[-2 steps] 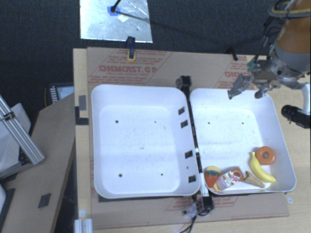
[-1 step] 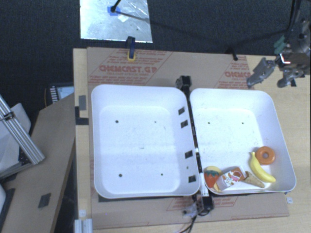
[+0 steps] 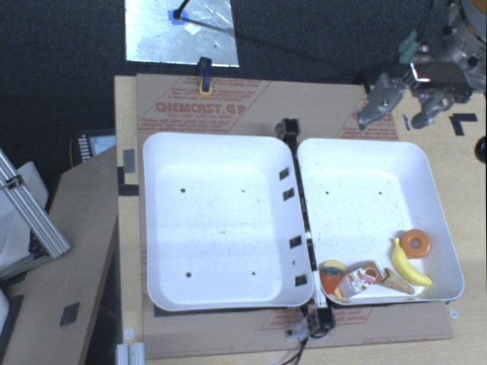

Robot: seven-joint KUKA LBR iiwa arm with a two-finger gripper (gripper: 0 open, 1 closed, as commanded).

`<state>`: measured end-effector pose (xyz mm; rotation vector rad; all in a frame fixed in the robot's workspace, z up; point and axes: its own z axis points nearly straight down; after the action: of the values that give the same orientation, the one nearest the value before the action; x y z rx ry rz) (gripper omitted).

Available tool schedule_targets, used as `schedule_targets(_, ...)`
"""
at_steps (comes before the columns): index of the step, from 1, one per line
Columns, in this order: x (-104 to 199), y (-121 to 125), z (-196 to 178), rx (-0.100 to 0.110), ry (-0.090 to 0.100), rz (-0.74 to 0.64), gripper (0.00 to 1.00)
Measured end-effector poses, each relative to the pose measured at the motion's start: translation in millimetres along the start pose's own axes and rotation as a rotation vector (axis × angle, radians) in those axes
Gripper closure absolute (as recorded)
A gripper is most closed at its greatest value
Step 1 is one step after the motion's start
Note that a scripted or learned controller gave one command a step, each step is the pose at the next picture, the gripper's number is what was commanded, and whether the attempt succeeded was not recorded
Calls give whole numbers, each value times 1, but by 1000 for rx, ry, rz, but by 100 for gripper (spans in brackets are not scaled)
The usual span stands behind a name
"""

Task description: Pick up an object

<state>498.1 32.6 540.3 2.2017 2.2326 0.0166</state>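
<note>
Several small items lie along the near edge of the right bin [image 3: 426,169]: a yellow banana [image 3: 407,265], an orange ring-shaped piece [image 3: 415,242] just behind it, a red and orange rounded item [image 3: 332,275], and a white and red packet [image 3: 363,278] between them. My gripper [image 3: 401,108] hangs above the bench behind the right bin's far edge, at the upper right of the camera view. Its two grey fingers are spread apart, open, with nothing between them. It is far from the items.
The left bin [image 3: 156,204] sits beside the right one, joined by a black clamped seam [image 3: 299,204]. A shiny metal sheet [image 3: 181,21] lies on the dark floor behind the bench. An aluminium rail [image 3: 27,207] leans at the left.
</note>
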Motion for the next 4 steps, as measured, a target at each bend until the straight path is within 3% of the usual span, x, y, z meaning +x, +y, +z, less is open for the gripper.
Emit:
schedule_targets(1, 68, -11, 5, 10, -1, 2, 0)
schedule_targets(3, 190, -10, 6, 11, -1, 4, 0)
schedule_targets(4, 187, -9, 6, 10, -2, 10, 0)
